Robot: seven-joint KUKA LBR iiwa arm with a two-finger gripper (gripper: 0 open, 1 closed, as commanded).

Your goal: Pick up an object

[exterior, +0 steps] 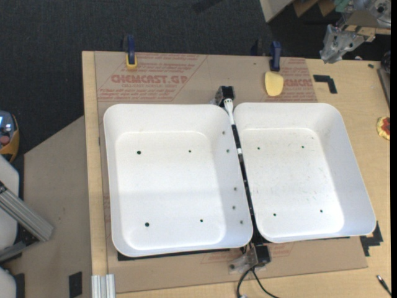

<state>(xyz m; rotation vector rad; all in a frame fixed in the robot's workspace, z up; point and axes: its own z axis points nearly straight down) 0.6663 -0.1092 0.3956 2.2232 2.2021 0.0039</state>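
A metallic grey two-finger gripper point(338, 41) is seen past the far right corner of the brown paper-faced board point(93, 166), well apart from both shallow white plastic bins point(111, 166) point(356, 166); whether it is released or clenched cannot be told. A pale yellow rounded object point(273, 83) lies on the board just beyond the right bin's far rim, below a blue clamp point(275, 53). A black strip point(239, 160) is laid between the bins.

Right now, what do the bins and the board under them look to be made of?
Bins: likely thin moulded plastic, white and matte; rounded corners, soft rims, small dark holes in the floors. Board: looks like brown paper-masked sheet, with red printed lettering showing; what lies beneath the paper I cannot tell.
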